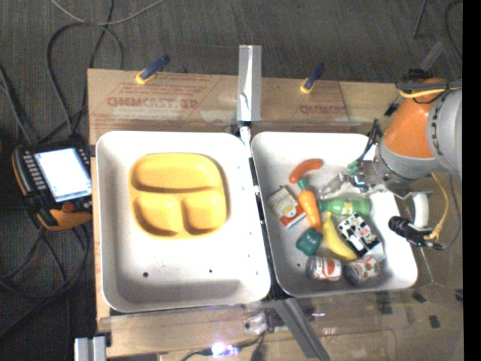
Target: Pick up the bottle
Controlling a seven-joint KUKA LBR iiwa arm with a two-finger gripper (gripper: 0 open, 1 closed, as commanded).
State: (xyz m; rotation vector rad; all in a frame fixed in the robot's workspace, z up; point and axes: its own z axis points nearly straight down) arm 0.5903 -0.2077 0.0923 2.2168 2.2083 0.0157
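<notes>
Approach step. Gripper (pixel 359 173) is low in the right bin (pixel 282 273), near its far right corner, just above the green bottle (pixel 344 207). Can't tell whether it's apart or together; too small and blurred. Bottle lies on its side mid-bin, touching the carrot (pixel 310 207) on its left, the banana (pixel 334 239) just below it. Nothing visibly gripped. Cans (pixel 325 269) sit at the front edge. Left bin (pixel 113 277) has the yellow tray (pixel 179 194). Next, likely: drop onto the bottle body, straddle it across its width, avoid the carrot, then clamp and lift.
</notes>
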